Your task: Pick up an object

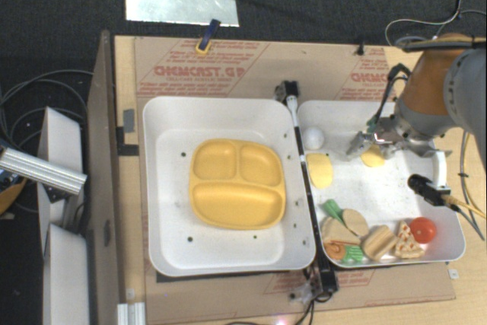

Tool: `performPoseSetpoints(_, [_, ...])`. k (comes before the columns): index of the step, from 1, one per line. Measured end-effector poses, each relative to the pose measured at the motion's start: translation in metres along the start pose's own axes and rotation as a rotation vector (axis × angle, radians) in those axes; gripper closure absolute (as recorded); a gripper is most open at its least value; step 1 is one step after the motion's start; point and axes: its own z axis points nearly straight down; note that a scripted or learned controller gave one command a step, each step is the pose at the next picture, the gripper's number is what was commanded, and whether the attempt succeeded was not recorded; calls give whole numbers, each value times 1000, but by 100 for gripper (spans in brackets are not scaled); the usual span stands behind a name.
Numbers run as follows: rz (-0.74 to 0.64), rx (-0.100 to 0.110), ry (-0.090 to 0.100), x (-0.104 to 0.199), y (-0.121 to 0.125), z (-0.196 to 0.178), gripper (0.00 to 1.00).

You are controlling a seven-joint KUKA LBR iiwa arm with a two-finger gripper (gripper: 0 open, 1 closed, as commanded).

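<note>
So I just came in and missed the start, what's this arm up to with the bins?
The arm is reaching into the right bin from the right, its gripper low over a small yellow piece near the back of the bin. Whether it has hold of that piece cannot be told from here. Other toy food sits in that bin: a white ball, a yellow slice and a pile along the front edge. The left bin has a yellow divided plate.

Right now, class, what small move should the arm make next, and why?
Probably lower the gripper straight down onto the small yellow piece. The gripper sits just above that piece in the right bin, and nothing shows between its fingers.
</note>
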Motion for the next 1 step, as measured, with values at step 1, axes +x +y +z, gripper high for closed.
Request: performPoseSetpoints(1, [-1,-7,-1,-1,3,-13,100])
